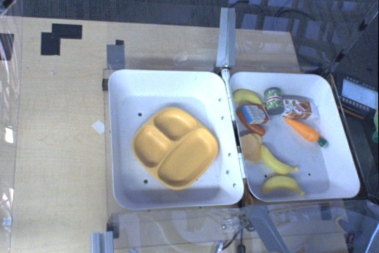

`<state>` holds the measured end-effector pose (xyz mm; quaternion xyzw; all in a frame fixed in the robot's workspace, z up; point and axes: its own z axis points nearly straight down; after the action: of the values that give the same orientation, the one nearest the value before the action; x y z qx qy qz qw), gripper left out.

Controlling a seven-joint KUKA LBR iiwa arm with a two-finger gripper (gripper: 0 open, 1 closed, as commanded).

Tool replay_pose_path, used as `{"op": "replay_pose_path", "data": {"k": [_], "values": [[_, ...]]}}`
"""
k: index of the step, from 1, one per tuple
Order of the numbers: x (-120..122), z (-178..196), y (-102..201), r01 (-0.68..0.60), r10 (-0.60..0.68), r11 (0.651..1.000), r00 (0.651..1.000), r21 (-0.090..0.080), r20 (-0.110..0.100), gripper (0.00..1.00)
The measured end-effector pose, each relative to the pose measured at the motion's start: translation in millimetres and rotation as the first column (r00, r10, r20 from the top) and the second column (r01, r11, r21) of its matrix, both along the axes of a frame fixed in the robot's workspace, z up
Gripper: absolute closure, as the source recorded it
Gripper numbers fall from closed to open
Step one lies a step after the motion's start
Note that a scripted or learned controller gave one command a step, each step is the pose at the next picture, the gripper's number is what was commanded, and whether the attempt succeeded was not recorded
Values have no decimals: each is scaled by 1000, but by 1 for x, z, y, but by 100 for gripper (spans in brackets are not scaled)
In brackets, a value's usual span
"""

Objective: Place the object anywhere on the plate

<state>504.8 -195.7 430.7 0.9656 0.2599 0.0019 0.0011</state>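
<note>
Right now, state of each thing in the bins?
plate: flat in left bin, compartments bare
carrot: lying in right bin
can: upright, right bin
bananas: three, lying loose in right bin
brown carton: on its side beside the can

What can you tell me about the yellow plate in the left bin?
The yellow plate looks like smooth plastic with rounded corners and three compartments: two small ones toward the upper left and one large one at the lower right. It lies flat, turned at an angle, near the middle of the left bin. The food items lie apart in the right bin.
</note>
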Motion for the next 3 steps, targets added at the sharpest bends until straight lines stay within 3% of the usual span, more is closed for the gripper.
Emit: {"op": "replay_pose_path", "data": {"k": [1, 2, 3], "values": [[-17, 5, -10, 19, -19, 1000, 1000, 0, -1, 100], [-3, 5, -7, 99, -99, 995, 995, 0, 0, 100], [-17, -126, 28, 102, -102, 995, 995, 1, -3, 100]]}}
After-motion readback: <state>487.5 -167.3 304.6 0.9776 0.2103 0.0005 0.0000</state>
